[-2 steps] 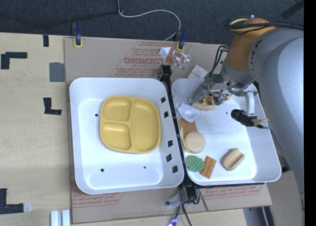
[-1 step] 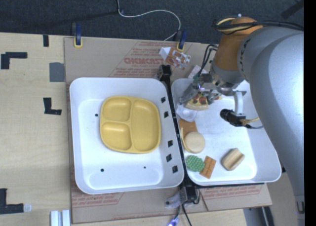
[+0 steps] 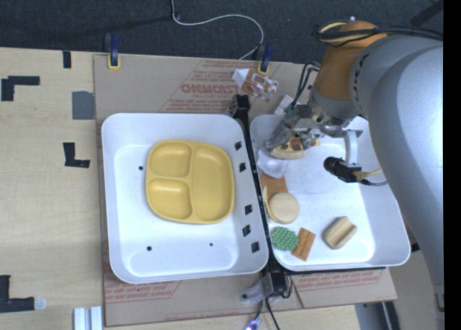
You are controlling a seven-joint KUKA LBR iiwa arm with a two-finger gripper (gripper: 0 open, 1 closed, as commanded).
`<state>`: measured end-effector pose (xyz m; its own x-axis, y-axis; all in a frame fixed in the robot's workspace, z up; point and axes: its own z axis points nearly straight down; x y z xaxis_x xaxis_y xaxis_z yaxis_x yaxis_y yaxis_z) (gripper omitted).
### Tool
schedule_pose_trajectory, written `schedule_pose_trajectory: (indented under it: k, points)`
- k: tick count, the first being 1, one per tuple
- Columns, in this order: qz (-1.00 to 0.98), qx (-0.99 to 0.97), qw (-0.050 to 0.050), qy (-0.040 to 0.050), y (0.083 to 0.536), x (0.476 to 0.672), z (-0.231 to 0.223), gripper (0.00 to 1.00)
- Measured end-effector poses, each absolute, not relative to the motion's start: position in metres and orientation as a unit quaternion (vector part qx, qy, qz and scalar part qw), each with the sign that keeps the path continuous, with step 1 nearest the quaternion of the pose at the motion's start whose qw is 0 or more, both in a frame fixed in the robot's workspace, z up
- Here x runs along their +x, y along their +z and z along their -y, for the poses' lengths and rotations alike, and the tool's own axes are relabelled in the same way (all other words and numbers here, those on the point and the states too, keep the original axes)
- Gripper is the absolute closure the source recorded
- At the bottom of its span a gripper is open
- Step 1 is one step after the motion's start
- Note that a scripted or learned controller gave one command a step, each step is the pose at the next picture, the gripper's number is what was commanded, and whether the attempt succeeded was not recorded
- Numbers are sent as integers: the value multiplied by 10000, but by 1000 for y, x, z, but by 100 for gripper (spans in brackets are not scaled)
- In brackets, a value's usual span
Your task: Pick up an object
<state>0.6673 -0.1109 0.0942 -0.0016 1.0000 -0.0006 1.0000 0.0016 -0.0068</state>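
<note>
Claw [image 3: 287, 137] low in right bin's [image 3: 385, 210] far-left corner, over pizza-like toy [image 3: 291, 150] — grip unclear, cannot tell. Round bun [image 3: 282, 207] nearer camera; yellow plate [image 3: 191, 181] far left.

Two white bins sit side by side on a cardboard sheet [image 3: 194, 83] over a wooden bench [image 3: 43, 206]. The left bin [image 3: 122, 249] holds a yellow divided plate [image 3: 191, 181], lying flat near its middle. The arm [image 3: 382, 83] reaches into the right bin [image 3: 382, 249] from the right; its gripper [image 3: 288, 137] hangs low at the bin's far left corner, over a flat tan piece [image 3: 289, 152]. Nearer the camera lie a round bun [image 3: 283, 207], a green patch [image 3: 284, 238] touching an orange-brown wafer [image 3: 304, 243], and a bread roll [image 3: 339, 233] apart to their right.
</note>
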Motion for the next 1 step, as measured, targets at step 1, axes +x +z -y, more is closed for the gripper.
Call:
schedule_pose_trajectory:
  k: [1]
  points:
    - [7079, -7063, -10, -19, 190, 635, 87, 100]
